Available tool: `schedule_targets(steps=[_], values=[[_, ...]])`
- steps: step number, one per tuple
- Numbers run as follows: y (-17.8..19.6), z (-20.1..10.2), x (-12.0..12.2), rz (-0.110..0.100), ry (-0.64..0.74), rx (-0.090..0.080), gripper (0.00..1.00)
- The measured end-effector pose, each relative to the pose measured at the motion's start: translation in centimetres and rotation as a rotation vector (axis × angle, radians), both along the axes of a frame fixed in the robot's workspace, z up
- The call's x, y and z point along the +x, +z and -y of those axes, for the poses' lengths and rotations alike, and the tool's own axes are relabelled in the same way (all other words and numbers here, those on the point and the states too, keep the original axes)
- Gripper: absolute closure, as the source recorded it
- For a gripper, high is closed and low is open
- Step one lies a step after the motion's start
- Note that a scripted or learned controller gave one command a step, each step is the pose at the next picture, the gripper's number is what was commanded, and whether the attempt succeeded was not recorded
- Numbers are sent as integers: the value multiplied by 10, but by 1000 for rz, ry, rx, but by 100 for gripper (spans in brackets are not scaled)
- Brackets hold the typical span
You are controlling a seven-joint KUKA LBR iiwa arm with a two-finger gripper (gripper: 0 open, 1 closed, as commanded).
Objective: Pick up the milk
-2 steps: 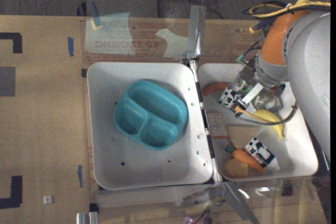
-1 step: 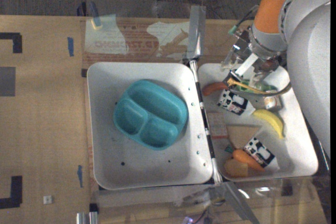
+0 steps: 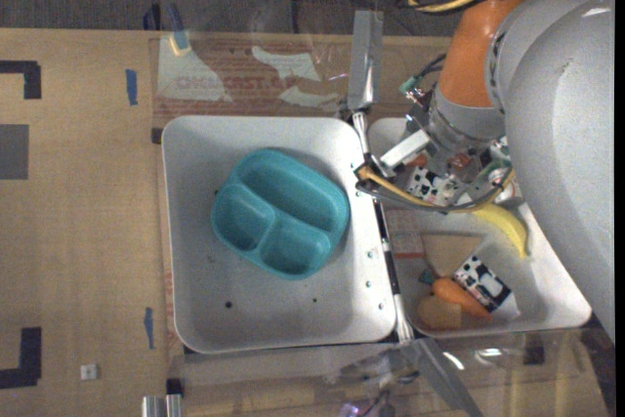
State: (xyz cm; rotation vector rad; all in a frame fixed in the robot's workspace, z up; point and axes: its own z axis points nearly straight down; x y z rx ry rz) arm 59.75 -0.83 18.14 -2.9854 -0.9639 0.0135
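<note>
A wooden-topped bench (image 3: 78,210) fills the left and middle of the frame and carries two shallow white plastic bins side by side. The left white bin (image 3: 195,308) sits at centre frame and holds a teal plastic plate with three compartments (image 3: 281,212), lying slightly tilted toward the bin's upper middle. The right white bin (image 3: 547,303) lies at the right of the frame, largely covered by the grey arm with its orange band (image 3: 508,44), which reaches in from the upper right.

The end effector (image 3: 444,173) hangs low over the upper left part of the right bin, wrapped in cables; whether it is open or closed cannot be told. Just beneath it a small carton with black-and-white cow patches (image 3: 426,181), seemingly the milk, shows partly hidden. A yellow banana (image 3: 506,228) lies just right of it. Toward the bin's lower part sit a second black-and-white patterned block (image 3: 483,282), an orange carrot-like piece (image 3: 457,292) and a rounded tan item (image 3: 439,312).
</note>
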Motion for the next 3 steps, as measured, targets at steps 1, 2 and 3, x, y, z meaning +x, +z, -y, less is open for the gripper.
schedule_targets(steps=[1, 2, 3], values=[[0, -43, 59, 5, 115, -2, 0], [-49, -74, 32, 30, 134, -21, 0], [-50, -77, 34, 31, 68, -30, 0]])
